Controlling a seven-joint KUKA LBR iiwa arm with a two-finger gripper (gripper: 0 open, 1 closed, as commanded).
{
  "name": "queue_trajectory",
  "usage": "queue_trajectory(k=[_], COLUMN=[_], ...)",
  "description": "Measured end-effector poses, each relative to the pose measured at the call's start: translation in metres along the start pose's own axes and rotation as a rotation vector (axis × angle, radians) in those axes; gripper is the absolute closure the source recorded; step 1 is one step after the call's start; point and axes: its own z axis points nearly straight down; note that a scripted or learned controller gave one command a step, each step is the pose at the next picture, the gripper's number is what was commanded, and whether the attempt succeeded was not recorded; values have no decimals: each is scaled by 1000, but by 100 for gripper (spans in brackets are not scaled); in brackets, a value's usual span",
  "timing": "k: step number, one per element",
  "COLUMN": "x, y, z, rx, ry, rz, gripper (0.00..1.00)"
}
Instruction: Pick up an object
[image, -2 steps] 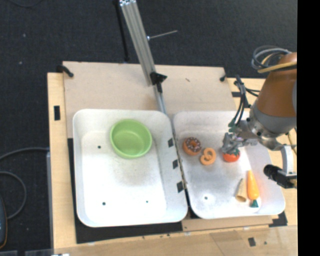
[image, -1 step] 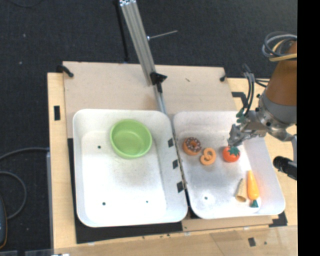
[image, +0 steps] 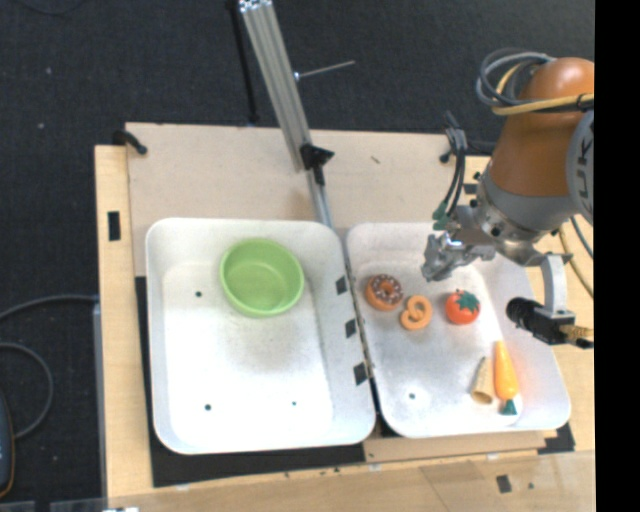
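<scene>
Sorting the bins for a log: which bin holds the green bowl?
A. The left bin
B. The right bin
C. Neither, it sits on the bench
A: the green bowl sits inside the left bin, while the toy foods lie in the right bin.

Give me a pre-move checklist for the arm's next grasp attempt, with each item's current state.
1. Objects present in the right bin: ok; chocolate donut, orange donut, tomato, carrot and cone lie there.
2. End effector positioned over the right bin: ok, above its upper part.
3. End effector directly over a target: not ok, it sits up and right of the chocolate donut.
4. Finger state: cannot tell.
5. Targets apart enough for a clean grasp: not ok for the carrot and cone, which lie side by side; the tomato stands alone.
6. Green bowl out of the way: ok, it sits in the left bin.
</scene>
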Motion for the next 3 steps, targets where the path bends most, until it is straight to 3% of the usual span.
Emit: queue_trajectory(k=[3], x=[134], y=[42], z=[43], rx=[0], ry=[0], rz=[-3], gripper=[100])
